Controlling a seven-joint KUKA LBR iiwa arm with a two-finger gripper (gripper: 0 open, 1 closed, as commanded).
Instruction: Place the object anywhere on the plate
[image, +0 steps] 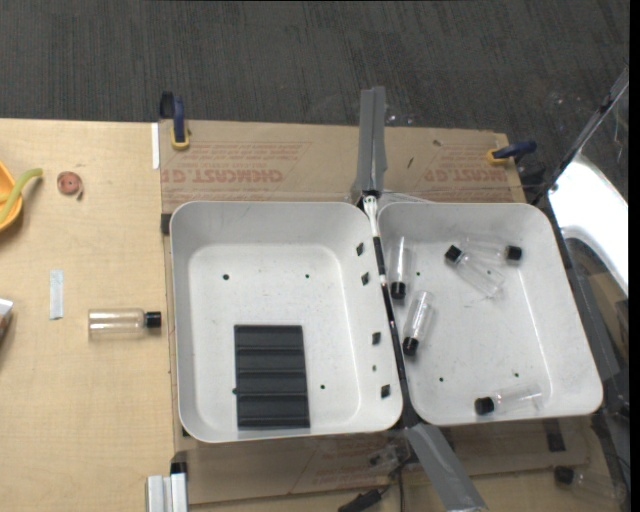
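Two shallow white plastic bins, side by side: the left bin (260, 250) bears a black, ribbed, rectangular plate (270, 376) at its 6 o'clock — the right bin (480, 340) holds clear cylindrical vials (416, 318) (black-capped, lying flat), scattered from 9 to 5 o'clock.

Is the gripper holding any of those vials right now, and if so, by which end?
Cannot be told. Five clear vials lie loose in the right bin, and the dark ridged plate in the left bin bears none.

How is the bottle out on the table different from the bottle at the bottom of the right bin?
The table bottle lies on bare wood outside the bins; the bin bottle lies inside the right bin. The table bottle's black cap points right; the bin bottle's points left. Both are clear, black-capped and on their sides.
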